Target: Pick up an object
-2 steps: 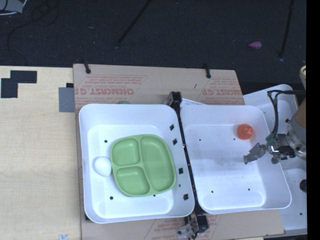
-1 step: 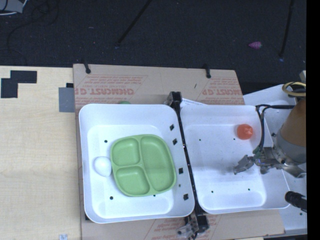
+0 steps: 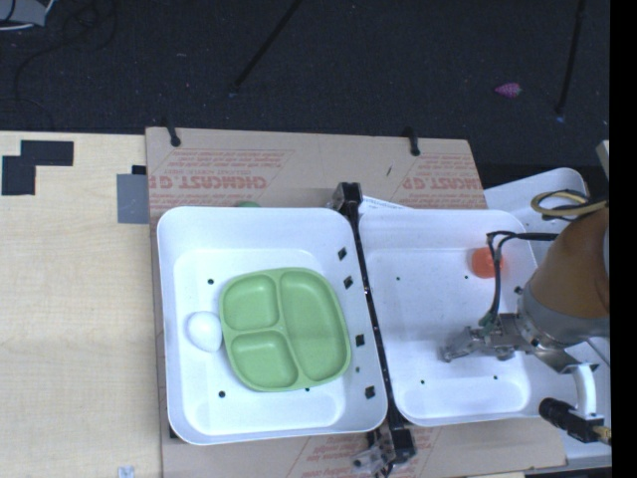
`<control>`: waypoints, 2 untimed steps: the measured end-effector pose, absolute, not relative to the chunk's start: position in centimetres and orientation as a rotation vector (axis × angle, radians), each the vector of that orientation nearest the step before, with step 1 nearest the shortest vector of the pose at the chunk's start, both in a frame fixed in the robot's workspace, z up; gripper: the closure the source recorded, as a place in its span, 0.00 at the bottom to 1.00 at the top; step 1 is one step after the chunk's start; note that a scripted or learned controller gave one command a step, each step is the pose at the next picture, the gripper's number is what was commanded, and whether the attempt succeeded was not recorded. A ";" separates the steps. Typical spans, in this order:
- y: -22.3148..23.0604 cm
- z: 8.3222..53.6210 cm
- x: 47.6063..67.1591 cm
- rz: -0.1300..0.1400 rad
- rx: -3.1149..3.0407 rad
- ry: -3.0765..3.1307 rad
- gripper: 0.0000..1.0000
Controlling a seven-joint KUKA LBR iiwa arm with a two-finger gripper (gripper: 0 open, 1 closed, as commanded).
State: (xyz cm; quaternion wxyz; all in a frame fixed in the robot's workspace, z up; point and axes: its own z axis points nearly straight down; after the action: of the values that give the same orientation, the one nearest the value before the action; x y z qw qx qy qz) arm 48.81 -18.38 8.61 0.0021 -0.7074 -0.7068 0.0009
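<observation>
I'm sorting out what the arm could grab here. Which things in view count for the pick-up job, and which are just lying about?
For the job:
- gripper, low in the right bin
- orange object, right bin
- white ball, left bin
- green divided plate, left bin

Lying about:
- cardboard sheet under the bins
- purple scrap on the dark floor

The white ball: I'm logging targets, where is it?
The white ball lies in the left bin, touching the left edge of the green divided plate.

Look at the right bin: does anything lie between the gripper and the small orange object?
Nothing visible does. The gripper sits low in the right bin; the orange object lies farther back, with bare white floor between them.
</observation>
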 end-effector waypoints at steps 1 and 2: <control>-18.5 9.9 48.9 0.001 -2.225 -2.214 1.00; -18.8 14.4 49.6 -0.001 -2.221 -2.223 1.00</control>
State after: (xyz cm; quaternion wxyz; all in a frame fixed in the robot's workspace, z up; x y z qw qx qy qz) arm 49.59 -18.81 14.40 -0.0005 -0.7067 -0.7075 -0.0004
